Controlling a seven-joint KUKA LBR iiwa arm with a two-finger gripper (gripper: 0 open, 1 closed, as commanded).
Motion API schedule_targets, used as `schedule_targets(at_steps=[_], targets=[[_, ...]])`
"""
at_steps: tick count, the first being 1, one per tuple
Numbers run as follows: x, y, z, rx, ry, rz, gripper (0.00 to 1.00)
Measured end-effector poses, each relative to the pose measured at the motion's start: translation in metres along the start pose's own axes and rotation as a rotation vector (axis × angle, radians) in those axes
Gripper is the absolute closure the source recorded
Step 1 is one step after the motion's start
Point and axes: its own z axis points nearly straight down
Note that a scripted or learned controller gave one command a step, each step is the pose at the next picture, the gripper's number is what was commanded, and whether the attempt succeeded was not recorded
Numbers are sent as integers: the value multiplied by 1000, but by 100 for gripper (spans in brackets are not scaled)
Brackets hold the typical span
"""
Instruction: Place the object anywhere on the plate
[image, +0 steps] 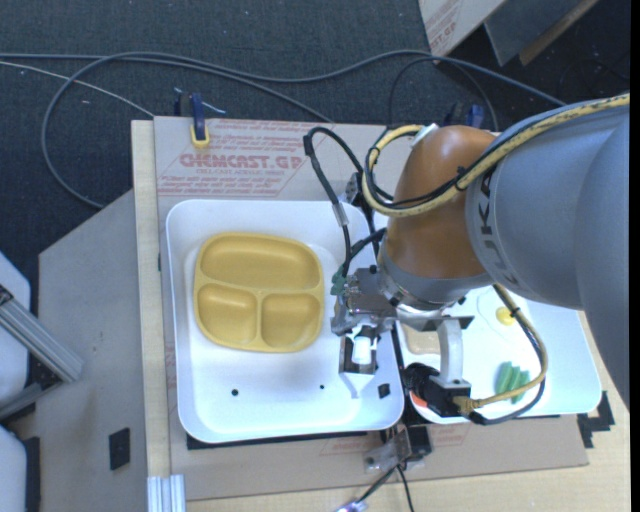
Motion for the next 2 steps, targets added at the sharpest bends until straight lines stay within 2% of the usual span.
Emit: schedule_targets(at_steps=[1,2], targets=[[-6,10,-19,-8,-1,2,100],[-6,10,-18,-6,-1,2,0]])
